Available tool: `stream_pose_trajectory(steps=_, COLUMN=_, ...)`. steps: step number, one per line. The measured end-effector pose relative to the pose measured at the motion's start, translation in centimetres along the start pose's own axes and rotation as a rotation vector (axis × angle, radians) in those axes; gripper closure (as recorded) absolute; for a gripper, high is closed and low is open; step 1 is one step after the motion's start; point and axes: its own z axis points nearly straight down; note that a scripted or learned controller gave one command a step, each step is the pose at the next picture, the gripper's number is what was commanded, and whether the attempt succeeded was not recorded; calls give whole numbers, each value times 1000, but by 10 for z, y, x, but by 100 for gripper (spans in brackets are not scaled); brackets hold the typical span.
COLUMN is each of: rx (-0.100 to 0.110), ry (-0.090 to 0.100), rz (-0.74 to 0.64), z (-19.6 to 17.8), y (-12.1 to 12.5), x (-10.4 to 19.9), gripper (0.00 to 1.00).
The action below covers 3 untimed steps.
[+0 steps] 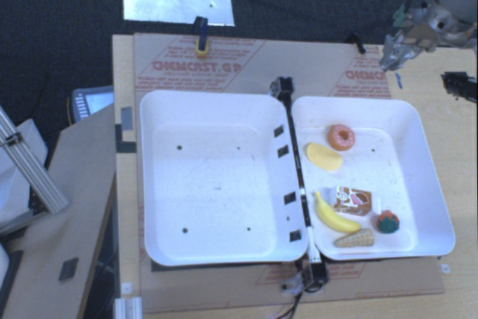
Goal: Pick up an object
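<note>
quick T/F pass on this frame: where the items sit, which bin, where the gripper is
1. The donut lies in the right bin. True.
2. The banana lies in the left bin. False: it is in the right bin, by its left wall.
3. The gripper is above the bench beyond the right bin's far edge. True.
4. The gripper holds the donut. False: the donut lies on the bin floor, apart from the gripper.
5. The wafer cone lies nearer the camera than the banana. True.

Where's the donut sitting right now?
In the camera view, the donut lies in the right bin, near its far wall, just above the pale yellow lemon-like piece. The pincer is off beyond the bin's far right corner.
</note>
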Motion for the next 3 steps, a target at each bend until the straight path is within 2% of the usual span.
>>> stream_pose_trajectory(steps=3, rx=-11, ry=-4, rz=-11, z=-34, y=3, x=0, gripper=100)
